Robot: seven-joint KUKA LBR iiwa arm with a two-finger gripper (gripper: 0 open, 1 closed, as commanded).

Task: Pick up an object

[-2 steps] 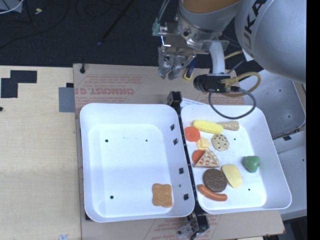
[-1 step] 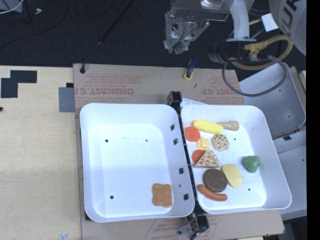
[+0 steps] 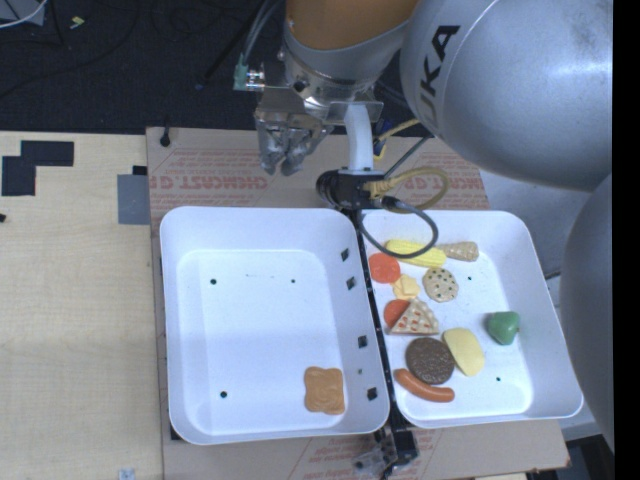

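My gripper (image 3: 285,158) hangs over the cardboard behind the far edge of the left bin (image 3: 190,268), fingers down and shut with nothing between them. A tan waffle-like biscuit (image 3: 324,389) lies alone in the left bin's near right corner. The right bin (image 3: 530,268) holds several toy foods: a yellow banana (image 3: 415,253), a cracker (image 3: 461,252), a red-orange tomato (image 3: 384,267), a speckled cookie (image 3: 440,284), a pizza slice (image 3: 413,318), a green pepper (image 3: 503,326), a brown disc (image 3: 430,360), a yellow oval (image 3: 463,351) and a sausage (image 3: 424,386).
The arm's large grey body (image 3: 520,68) fills the upper right, above the right bin's far side. A black cable (image 3: 400,208) loops over that bin's far left corner. The divider between the bins (image 3: 362,308) carries small black clips.
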